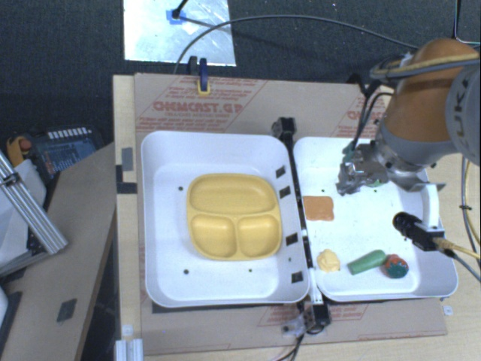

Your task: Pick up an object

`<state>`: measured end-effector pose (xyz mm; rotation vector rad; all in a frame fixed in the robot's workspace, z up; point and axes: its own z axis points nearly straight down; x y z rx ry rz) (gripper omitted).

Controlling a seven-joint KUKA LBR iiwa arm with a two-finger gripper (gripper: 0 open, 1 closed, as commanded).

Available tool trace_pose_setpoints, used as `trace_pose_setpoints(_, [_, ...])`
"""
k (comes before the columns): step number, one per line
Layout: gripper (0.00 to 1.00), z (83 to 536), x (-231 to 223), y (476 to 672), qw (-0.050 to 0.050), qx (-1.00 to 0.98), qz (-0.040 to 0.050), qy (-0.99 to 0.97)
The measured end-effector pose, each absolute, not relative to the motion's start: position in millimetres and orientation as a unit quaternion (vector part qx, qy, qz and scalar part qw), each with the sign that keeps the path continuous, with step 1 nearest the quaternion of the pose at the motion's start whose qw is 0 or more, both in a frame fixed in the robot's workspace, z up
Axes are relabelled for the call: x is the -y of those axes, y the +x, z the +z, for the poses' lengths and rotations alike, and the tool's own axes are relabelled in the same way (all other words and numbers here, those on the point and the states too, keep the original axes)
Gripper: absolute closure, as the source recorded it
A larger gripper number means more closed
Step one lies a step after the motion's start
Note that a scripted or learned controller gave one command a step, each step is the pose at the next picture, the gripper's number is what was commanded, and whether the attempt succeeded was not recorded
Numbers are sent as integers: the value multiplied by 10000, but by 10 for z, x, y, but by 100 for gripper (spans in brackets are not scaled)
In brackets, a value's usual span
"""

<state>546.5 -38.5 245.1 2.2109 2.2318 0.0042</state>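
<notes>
- Landmark: orange-brown square (319,208), lying flat on the floor of the right bin (376,235), close to that bin's left wall.
- Gripper (350,180): hangs just up-view and to the right of the square, near it but not over its middle. Nothing is seen held in it. Whether it is open or closed cannot be told from this view.
- Arm (428,104): reaches in from the right of the square, with its bulky wrist well up-view of it.
- Pale yellow lump (328,260): rests down-view of the square, apart from it, on the bin floor.
- Green cylinder (366,262): lies on its side down-view and right of the square, just beside the lump.
- Red and teal ball (396,266): sits farther right again, touching or nearly touching the cylinder's far end; which of the two cannot be told.
- Yellow divided plate (229,215): lies left of the square, across the divider, in the middle of the left bin (161,201).
- Progress, as judged: the pick is not yet done. All four small items rest on the bin floor, and none is lifted.
- Remaining, as judged: the gripper has to settle over one item, close on it and raise it clear. The square is the nearest candidate, though its flatness offers little to grip.
</notes>
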Motion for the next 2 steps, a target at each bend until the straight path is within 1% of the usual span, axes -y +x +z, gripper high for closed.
trace_pose_setpoints(1, [100,2493,-142,5357,-5,-7109,13,7033])
trace_pose_setpoints(2, [100,2309,-653,5261,-9,-7106,8,7036])
